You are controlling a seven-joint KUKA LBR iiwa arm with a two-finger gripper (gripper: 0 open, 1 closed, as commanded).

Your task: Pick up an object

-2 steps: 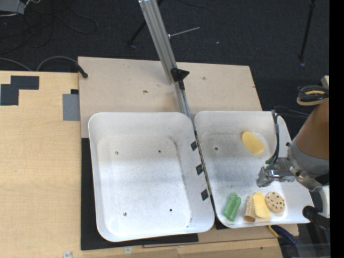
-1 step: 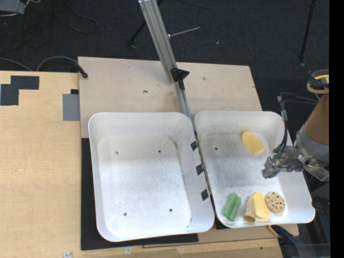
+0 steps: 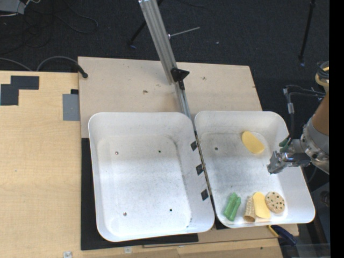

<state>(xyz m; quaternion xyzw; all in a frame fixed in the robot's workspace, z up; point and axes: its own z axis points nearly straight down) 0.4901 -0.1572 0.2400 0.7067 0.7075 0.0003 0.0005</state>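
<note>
Pincer: my gripper (image 3: 275,164) hangs over the right side of the right bin (image 3: 226,121), low above the floor; too small and blurred to tell how it is set, and nothing shows in it.
Nearest target: yellow oval piece (image 3: 252,142), up-left of my tip, near but apart, lying alone on open floor.
Risk, yellow piece: looks smooth and rounded; I judge it could squirt sideways if I close off-centre.
Risk, wall: I am close to the bin's right rim; a straight descent here may land on bare floor and close on nothing.
Risk, cluster: front-row items sit packed; a grab there could catch two or wedge against the front wall.
Right bin, front row: green ridged piece (image 3: 233,206) standing apart to the left; tan cone (image 3: 250,210), pale yellow wedge (image 3: 262,205) and round cookie with dark dots (image 3: 274,202) touching or overlapping.
Left bin (image 3: 107,123): bare white floor with dark speckling and a few small dots.
Divider: bins meet at a rim with dark clips (image 3: 199,169) along it.
Task state: not yet picked, by my judgement.
</note>
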